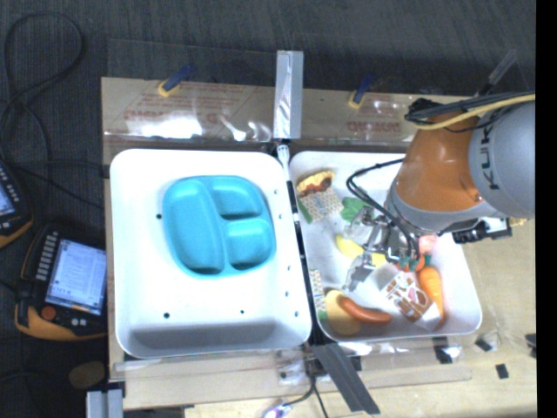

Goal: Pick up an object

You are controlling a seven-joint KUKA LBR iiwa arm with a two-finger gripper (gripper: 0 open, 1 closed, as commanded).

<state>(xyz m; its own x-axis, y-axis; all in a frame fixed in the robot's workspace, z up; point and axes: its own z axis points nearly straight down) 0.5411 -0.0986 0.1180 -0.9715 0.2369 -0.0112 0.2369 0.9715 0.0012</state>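
Camera view: two bins (209,333), one carrot (432,289).

Left bin (130,233): blue tray (219,223) takes the middle, open floor below it and along the edges. Right bin (466,316) is crowded: hot dog (365,312), carrot (432,291) and carton (409,296) along the near wall, waffle (320,202) at the far left. Small bare patch by the left wall, mid-bin. My wrist covers the rest.

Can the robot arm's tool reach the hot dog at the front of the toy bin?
Probably yes. The tool hangs in the right bin, just above the hot dog, which lies on top with nothing covering it.
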